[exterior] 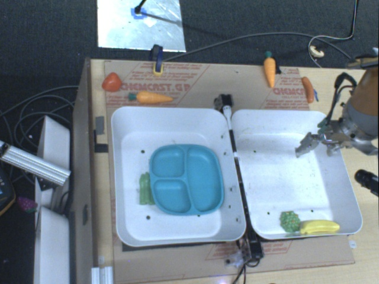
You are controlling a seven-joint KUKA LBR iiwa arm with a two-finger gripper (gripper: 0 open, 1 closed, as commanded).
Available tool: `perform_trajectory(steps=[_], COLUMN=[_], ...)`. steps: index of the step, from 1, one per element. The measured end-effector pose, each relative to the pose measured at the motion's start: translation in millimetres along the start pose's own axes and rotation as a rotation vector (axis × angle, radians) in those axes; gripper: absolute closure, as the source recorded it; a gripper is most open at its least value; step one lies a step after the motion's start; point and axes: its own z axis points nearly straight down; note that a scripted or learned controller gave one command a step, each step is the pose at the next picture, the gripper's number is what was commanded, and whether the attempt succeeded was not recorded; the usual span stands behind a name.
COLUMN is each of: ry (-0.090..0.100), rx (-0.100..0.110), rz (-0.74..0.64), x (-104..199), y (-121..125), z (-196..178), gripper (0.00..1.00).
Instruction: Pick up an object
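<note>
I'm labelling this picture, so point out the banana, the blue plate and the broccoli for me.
banana [320,226], camera view, middle of the yellow fruit.
blue plate [186,178], camera view, ridge where its compartments meet.
broccoli [289,220], camera view, centre of the green head.

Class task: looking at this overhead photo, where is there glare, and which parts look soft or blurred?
Camera view: glare whitens the foil sheet at the top; the gripper over the right bin looks soft and smeared; the blue plate and banana read clearly under even light.
</note>
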Motion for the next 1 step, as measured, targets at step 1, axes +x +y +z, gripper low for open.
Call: perform_trajectory(steps=[1], ry=[0.001], rx=[0.003], rz=[-0.001], x=[-1.9], y=[75.8], z=[104.2], gripper=[0.00])
